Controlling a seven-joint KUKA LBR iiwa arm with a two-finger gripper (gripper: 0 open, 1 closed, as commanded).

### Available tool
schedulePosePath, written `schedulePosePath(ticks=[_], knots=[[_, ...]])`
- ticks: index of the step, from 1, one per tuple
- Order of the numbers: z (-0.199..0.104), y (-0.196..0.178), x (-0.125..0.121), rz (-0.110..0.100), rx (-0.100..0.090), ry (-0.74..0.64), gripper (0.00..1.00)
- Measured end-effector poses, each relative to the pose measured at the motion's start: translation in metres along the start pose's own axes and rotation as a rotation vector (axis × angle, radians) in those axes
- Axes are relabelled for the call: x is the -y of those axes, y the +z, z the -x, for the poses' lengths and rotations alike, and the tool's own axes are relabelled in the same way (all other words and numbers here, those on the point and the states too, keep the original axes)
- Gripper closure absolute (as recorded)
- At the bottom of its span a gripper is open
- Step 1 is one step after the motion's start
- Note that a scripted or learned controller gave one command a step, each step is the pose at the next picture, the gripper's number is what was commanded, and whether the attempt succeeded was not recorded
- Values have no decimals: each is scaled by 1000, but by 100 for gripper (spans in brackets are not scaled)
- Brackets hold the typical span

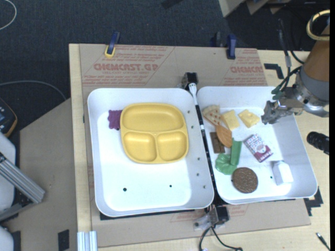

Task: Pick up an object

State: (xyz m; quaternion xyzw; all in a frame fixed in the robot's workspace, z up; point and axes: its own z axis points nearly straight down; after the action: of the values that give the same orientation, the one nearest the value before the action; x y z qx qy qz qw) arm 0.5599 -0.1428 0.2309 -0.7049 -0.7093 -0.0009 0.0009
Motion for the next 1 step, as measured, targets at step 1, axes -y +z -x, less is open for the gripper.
schedulePosePath(ticks=[1], knots=[[-60, -4, 12, -2, -1, 0, 100]])
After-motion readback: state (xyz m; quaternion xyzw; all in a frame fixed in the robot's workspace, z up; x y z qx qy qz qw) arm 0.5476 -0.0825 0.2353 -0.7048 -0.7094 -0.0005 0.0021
